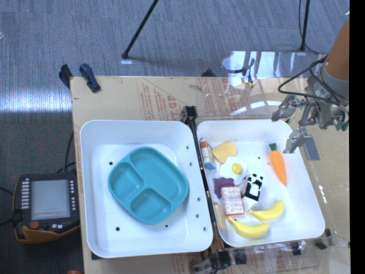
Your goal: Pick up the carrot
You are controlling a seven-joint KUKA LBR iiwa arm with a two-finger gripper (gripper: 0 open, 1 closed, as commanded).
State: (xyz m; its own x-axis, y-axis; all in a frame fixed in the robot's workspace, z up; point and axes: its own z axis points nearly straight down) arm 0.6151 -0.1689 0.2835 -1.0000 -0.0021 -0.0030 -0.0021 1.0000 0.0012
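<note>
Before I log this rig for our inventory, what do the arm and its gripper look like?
The arm shows an orange band with grey below it at the wrist. Dark cables loop beside it. The gripper is bare grey metal, with thin angular fingers.

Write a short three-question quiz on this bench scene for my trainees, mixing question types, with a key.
1. True or false: the carrot lies in the same bin as the teal divided plate.
2. Which lies nearest the carrot? A) fried egg B) pink box C) heart-shaped piece
3. Fill in: two ___ lie at the near edge of the right bin.

Key: 1. False; the carrot is in the right bin, near its far right side, and the gripper hangs just above it. 2. A. 3. Bananas.
</note>
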